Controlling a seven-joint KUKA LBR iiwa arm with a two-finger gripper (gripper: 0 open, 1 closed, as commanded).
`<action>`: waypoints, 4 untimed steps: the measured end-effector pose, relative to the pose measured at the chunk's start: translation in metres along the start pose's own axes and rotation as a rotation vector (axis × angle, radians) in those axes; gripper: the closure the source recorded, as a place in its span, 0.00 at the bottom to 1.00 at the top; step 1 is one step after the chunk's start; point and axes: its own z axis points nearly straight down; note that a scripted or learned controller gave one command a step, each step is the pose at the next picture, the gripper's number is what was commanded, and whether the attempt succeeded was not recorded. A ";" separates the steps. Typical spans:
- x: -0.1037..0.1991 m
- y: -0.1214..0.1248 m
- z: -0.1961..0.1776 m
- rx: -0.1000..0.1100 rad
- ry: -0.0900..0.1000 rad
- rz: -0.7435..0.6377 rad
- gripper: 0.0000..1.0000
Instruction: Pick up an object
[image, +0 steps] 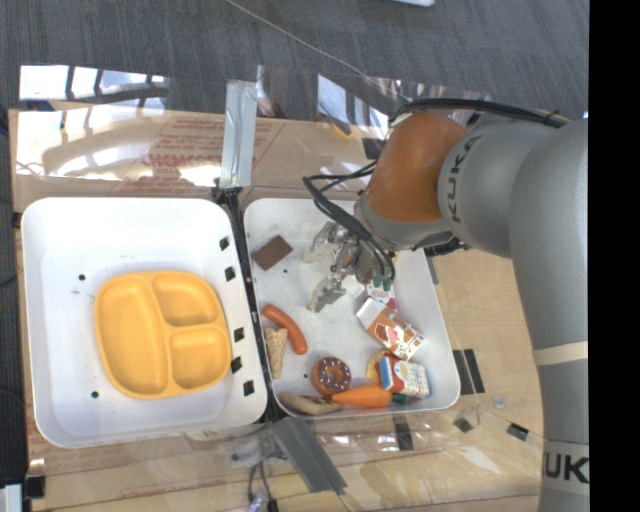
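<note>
My metal two-finger gripper (335, 275) hangs with fingers spread and nothing between them, over bare floor of the right white bin (300, 225). The nearest pick – a red sausage-shaped toy (285, 328) – lies at seven o'clock from it; closing here grabs air, and the small brown square block (272, 252) at ten o'clock sits near the wall, risking a scrape

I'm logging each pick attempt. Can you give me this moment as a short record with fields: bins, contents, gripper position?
left bin: yellow divided tray
right bin: brown square, sausage, donut, carrot, two small cartons
gripper: over the right bin's upper middle, above bare floor
held object: none visible between the fingers
</note>
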 end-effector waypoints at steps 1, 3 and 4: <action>0.045 -0.039 -0.001 0.000 -0.004 -0.075 0.00; -0.035 -0.045 -0.005 0.001 -0.011 -0.089 0.00; 0.050 -0.053 -0.021 0.001 -0.001 -0.312 0.00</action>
